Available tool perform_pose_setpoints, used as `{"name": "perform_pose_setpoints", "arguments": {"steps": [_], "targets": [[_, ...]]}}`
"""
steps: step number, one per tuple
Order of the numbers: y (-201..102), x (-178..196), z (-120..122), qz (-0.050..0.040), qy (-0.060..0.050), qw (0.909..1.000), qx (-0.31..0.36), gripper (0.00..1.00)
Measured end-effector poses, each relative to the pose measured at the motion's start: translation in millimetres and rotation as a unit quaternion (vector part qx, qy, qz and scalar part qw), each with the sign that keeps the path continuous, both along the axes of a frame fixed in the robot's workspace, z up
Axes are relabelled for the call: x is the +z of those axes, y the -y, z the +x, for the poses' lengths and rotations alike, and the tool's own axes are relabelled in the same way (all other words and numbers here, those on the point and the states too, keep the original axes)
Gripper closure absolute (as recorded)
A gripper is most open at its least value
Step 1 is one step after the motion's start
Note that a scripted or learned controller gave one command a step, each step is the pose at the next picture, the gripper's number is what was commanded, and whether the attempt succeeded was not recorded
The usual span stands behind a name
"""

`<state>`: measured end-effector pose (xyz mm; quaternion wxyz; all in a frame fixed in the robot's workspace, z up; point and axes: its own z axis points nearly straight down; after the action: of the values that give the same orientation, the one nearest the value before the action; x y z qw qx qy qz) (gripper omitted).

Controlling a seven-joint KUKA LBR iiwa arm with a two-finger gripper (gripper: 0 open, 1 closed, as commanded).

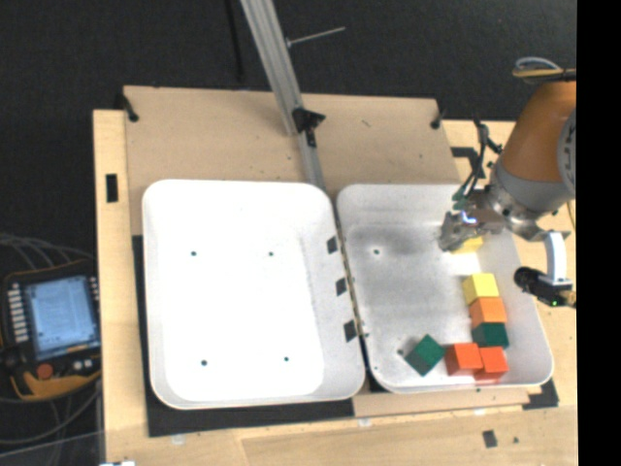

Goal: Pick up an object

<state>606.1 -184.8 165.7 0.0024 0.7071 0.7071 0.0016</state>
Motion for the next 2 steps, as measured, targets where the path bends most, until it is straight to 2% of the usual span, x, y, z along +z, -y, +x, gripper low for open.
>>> {"name": "perform_pose_setpoints", "arguments": {"steps": [2], "targets": [[1, 89, 5, -0.0005, 0.001, 1.0, 0.002, 1.0]]}}
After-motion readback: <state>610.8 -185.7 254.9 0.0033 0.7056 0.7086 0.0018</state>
